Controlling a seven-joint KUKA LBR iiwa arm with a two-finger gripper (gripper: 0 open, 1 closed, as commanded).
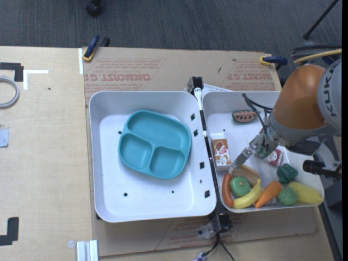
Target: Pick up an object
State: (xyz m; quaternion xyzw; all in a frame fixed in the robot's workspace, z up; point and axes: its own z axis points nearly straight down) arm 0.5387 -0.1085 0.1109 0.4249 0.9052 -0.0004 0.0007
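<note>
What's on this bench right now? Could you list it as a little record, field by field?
left bin: holds a teal divided plate
right bin: toy food, including a banana, carrot, green apple, watermelon slice, small carton
arm: reaches in from the right, over the right bin
hand: low above the food pile, near the apple; nothing visibly between its fingers
task state: no object lifted yet

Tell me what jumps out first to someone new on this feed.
The blue divided tray lying alone in the left bin. Then the gripper hanging over the right bin's near corner, above a heap of toy food: green apple, banana, carrot.
</note>
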